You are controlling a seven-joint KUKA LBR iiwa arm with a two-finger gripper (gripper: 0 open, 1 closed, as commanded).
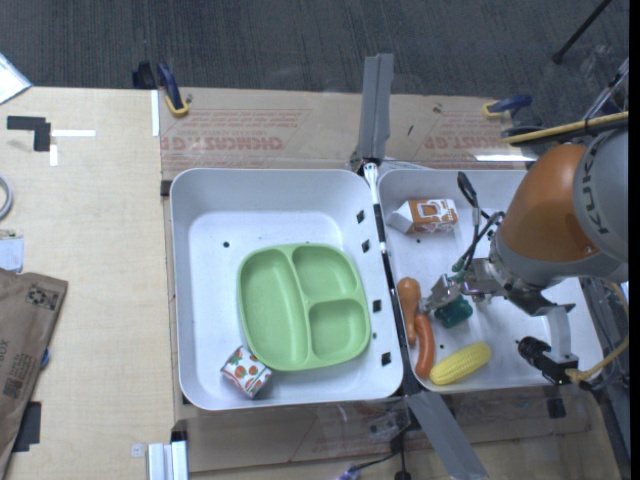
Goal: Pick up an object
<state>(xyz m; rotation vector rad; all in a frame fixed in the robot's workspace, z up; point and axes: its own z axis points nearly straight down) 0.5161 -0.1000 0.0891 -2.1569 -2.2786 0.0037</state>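
A small dark green object (455,313) lay on the floor of the right bin (500,180), just beside the red sausage (424,345) and above the yellow corn cob (459,363). The gripper (448,298) sat directly over it, its fingers slightly apart and touching the object's top, though a firm clamp could not be confirmed

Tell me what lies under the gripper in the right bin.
Beneath the gripper sits a dark green object, partly covered by the fingers, so its shape is unclear. The corn cob and hot dog lie just beside it. The arm hides the bin floor further right.
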